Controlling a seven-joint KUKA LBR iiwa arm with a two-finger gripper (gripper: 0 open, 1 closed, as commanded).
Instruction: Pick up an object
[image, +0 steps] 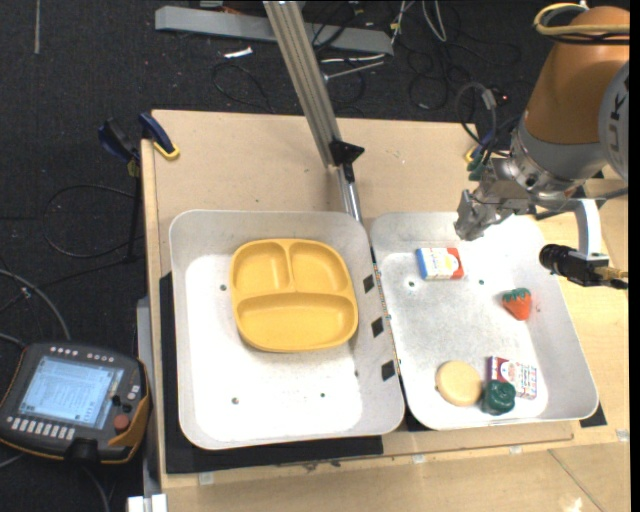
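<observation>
The gripper (471, 222) is hanging over the far edge of the right bin (560, 400), its state I cannot tell, and the small box (439, 264) is lying just in front of it, long side across the bin.

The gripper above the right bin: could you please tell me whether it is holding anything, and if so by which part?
Nothing is held. The gripper hangs above the far edge of the right bin, apart from the small blue-and-white carton lying just below it.
</observation>
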